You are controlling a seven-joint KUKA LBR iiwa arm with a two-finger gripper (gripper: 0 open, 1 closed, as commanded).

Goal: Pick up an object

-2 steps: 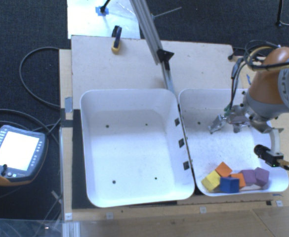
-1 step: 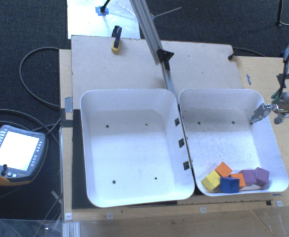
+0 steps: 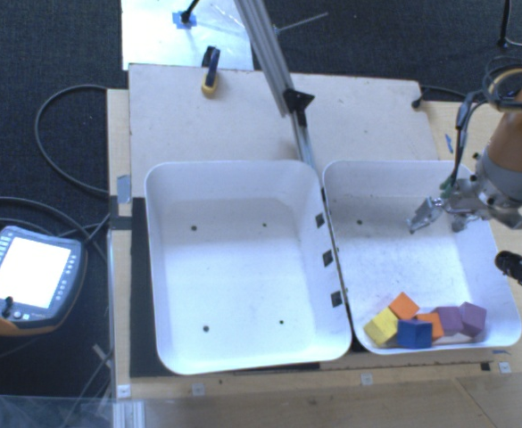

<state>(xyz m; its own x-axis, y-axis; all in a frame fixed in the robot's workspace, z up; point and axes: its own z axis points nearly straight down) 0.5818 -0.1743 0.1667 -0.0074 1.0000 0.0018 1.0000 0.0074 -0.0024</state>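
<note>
Several small blocks lie clustered in the near corner of the right bin [image 3: 368,194]: a yellow block [image 3: 381,326], an orange block [image 3: 404,306], a blue block [image 3: 414,333] and a purple block [image 3: 473,317]. My gripper [image 3: 441,218] hangs over the right bin's far right part, well behind the blocks. Its fingers [image 3: 420,218] are spread apart, open, with nothing between them. The grey arm with its orange band [image 3: 517,145] comes in from the right edge.
The left bin [image 3: 162,239] stands beside the right one, sharing a middle wall. A slanted metal bar [image 3: 274,56] crosses the back of the bench. A teach pendant [image 3: 24,279] lies on the floor at left.
</note>
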